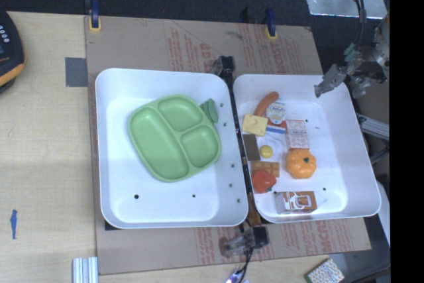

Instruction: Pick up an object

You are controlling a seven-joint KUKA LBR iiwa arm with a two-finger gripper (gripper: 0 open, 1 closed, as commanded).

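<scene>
1. Jaws (329,84) sit at the right frame edge, above the right bin's (344,142) upper right rim; open or closed, I cannot tell.
2. The right bin holds an orange fruit (300,164), sausage (266,103), yellow block (254,124) and red item (263,179) (clustered left of centre).
3. The left bin (119,162) holds a green divided plate (174,137).

Faint reddish print runs across the cardboard sheet (199,43) and small cartons (296,134), none of it legible.
</scene>
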